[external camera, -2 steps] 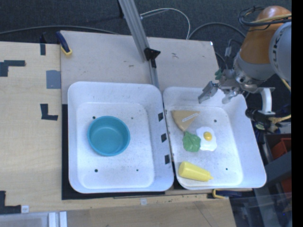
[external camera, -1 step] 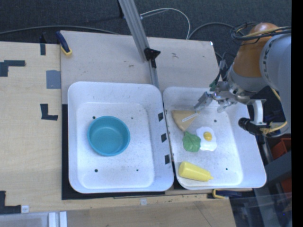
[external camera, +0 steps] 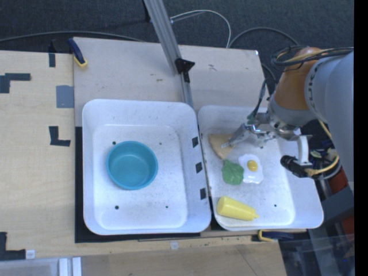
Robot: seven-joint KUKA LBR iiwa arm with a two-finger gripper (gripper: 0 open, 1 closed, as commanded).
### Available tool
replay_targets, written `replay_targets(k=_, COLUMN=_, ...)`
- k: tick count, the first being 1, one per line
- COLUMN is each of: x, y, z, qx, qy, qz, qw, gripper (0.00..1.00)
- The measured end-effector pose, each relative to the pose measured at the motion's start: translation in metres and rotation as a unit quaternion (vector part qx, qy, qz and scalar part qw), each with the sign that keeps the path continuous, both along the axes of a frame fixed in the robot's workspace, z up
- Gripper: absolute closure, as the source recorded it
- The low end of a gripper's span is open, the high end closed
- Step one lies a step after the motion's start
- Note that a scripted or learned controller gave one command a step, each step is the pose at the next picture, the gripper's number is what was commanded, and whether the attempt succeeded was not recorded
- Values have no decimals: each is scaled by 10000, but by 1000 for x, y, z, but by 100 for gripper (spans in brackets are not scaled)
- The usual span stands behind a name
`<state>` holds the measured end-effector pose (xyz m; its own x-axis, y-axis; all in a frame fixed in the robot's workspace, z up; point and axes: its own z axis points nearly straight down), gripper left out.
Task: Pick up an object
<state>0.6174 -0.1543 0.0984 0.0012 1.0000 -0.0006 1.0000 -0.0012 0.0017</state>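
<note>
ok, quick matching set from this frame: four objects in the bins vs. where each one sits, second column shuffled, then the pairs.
Objects
1. round blue plastic bowl
2. yellow corn-shaped toy
3. white fried-egg toy with yellow yolk
4. tan wedge-shaped piece

Places
A. upper left of the right bin, at the tip of the gripper
B. near the front edge of the right bin
C. middle of the left bin
D. middle of the right bin, right next to the green leafy toy

Pairs: 1-C, 2-B, 3-D, 4-A
</note>
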Motion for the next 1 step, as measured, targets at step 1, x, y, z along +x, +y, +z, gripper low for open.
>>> replay_targets(k=1, x=1, y=1, z=12, qx=-2, qy=-5, qz=17, qw=10000, gripper=100)
